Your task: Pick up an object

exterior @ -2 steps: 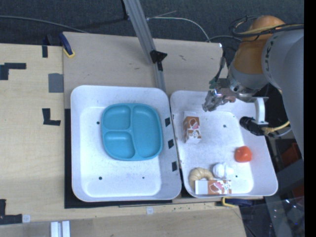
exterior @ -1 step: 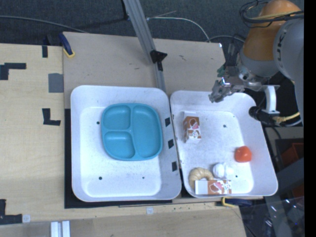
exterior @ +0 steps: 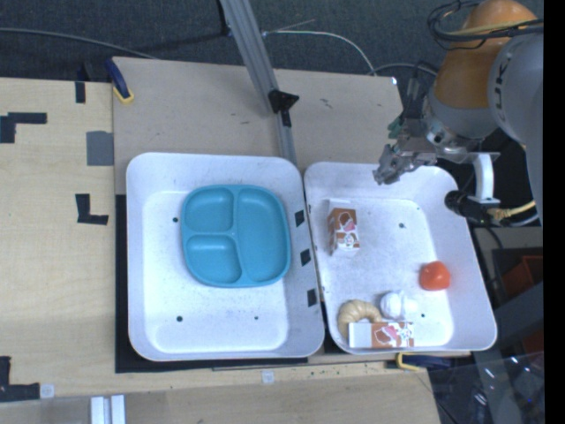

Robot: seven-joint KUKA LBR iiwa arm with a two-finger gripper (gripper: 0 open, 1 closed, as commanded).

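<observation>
Two white bins on the worktop (exterior: pixel 177 104). The left bin (exterior: pixel 150 325) has one blue divided plate (exterior: pixel 236 235). The right bin (exterior: pixel 459 263) has five things: two small cartons, one mid-bin (exterior: pixel 343 229) and one at the near edge (exterior: pixel 382 334), one orange ball (exterior: pixel 433 276), one croissant (exterior: pixel 357 311), one white lump (exterior: pixel 394 304). Claw (exterior: pixel 389 171) hangs over the right bin's far rim, can't tell if it's apart or together. The mid-bin carton is nearest, just below-left, nothing blocking.

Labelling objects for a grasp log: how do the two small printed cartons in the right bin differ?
The upper printed carton lies alone mid-bin, long side running up-down; the lower printed carton lies crosswise along the right white bin's near wall, beside a tan croissant and a white ball. Both are white with red-brown print.
</observation>
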